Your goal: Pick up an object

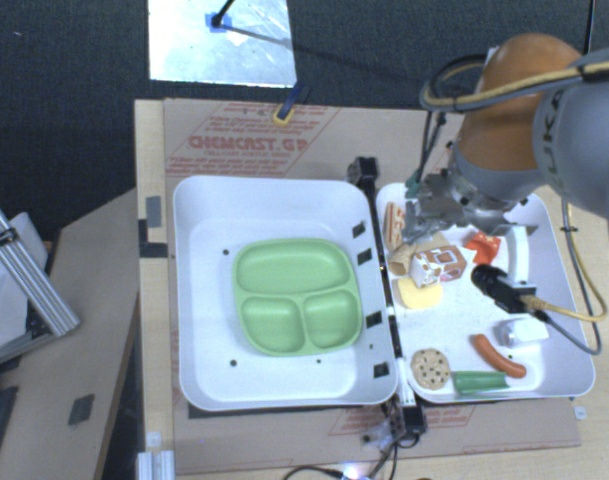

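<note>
My gripper [422, 220] hangs over the back left part of the right bin [569, 368], under the grey arm with its orange band. Just below it stands a small white carton with red and brown print [437, 265], next to a pale yellow disc [418, 294]. A hot dog in a bun [393, 226] lies along the bin's left wall, beside the gripper. A red piece [482, 245] and a white curved piece [519, 253] lie to the right of the gripper. Nothing shows between the gripper and the carton that tells of contact.
The left bin [199, 268] holds a green divided plate [294, 296]. At the front of the right bin lie a chocolate chip cookie [430, 368], a green pod [479, 380], a sausage [499, 356] and a small white block [521, 334].
</note>
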Motion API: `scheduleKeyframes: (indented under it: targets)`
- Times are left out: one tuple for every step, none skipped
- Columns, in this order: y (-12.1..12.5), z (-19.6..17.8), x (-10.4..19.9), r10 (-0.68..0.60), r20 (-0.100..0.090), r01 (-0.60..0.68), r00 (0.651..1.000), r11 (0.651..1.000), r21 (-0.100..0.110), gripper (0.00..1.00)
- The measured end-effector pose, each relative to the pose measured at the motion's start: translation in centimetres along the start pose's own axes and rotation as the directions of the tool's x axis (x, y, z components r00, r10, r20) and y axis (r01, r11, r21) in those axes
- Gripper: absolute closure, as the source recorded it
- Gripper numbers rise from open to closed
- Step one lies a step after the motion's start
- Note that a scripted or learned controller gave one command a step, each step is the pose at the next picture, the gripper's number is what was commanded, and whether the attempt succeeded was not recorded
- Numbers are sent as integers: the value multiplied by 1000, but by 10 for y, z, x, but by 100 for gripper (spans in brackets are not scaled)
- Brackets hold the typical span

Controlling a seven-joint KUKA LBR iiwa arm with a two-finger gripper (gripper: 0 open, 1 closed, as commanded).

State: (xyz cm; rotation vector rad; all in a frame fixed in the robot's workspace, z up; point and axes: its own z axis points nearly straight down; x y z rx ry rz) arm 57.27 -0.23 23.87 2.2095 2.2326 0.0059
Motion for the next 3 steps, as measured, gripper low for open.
scheduleKeyframes:
  targets:
    - [19, 0, 49, 1, 0, -1, 1000, 1000, 0, 100]
    - [27, 21, 59, 5, 2, -5, 1000, 1000, 3, 100]
    - [30, 6, 70, 4, 1, -4, 1000, 1000, 1, 100]
